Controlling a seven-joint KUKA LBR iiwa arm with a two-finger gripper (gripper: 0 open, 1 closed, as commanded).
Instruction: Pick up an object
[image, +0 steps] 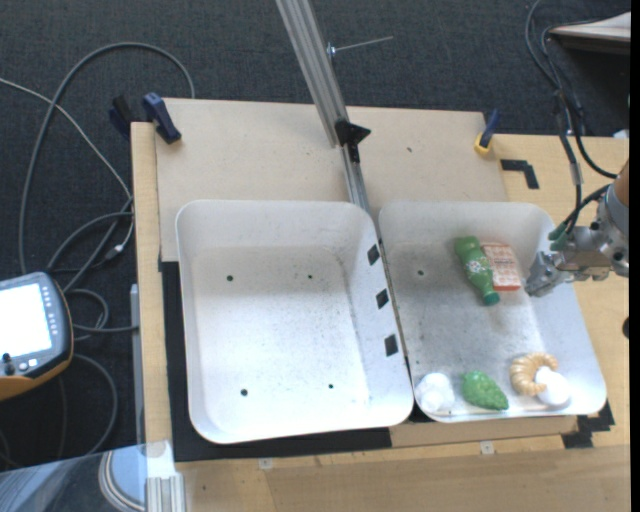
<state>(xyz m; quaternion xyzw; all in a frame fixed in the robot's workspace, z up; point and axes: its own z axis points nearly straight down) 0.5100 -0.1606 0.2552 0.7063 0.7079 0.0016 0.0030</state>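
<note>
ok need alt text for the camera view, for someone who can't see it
Seen from above, a robot gripper hangs over the right edge of the right white bin, beside a green bottle and a small red-and-white packet. Along that bin's near edge lie a white ball, a green lump and a tan-and-white object; the left bin sits alongside.

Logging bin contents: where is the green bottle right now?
The green bottle lies in the right bin, toward its far side, touching a small orange-and-white packet on its right.
</note>
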